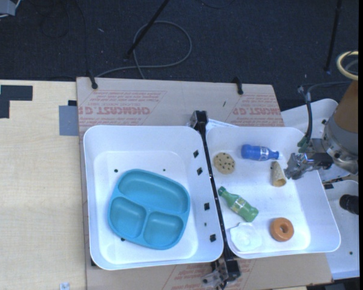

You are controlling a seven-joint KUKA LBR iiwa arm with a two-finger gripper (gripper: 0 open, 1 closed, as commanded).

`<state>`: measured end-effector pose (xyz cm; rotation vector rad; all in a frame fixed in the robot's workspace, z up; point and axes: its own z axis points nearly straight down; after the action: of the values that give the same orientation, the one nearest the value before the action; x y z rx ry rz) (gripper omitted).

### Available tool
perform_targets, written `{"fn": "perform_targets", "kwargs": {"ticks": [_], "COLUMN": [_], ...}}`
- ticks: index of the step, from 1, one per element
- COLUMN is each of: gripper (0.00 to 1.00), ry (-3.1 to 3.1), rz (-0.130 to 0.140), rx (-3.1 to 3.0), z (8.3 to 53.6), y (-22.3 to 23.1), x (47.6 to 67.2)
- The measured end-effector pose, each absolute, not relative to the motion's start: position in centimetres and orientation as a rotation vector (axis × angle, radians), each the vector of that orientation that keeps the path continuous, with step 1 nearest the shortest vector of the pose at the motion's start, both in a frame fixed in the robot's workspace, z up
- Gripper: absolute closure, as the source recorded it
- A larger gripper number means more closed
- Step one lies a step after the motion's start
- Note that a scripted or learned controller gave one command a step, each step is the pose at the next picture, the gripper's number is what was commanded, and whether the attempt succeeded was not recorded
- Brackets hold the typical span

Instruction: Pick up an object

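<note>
The right bin (317,222) holds several small objects. A blue bottle (259,153) lies near the back, with a round speckled cookie (224,162) to its left. A green bottle (238,203) lies aslant in the middle. An orange donut (282,229) and a white round piece (247,237) sit near the front. A tan cone (278,174) lies at the right side. My gripper (295,164) reaches in over the bin's right wall, just right of the cone and close to it. I cannot make out whether it touches the cone.
The left bin (97,162) holds a blue divided plate (148,208). A black divider (209,186) runs between the bins. Cables and a white bracket (317,110) crowd the arm's side at the right. Cardboard (145,104) lies behind the bins.
</note>
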<state>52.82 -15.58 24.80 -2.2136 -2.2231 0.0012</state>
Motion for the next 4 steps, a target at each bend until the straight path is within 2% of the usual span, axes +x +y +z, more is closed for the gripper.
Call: {"fn": "perform_targets", "kwargs": {"ticks": [1,4], "gripper": [1.00,1.00], "ry": [-2.224,-2.224], "rz": [0.001,0.002], "rx": [-2.213,-2.215], "z": [24.6,21.1], "y": [-9.8,4.8], "x": [53.7,58.1]}}
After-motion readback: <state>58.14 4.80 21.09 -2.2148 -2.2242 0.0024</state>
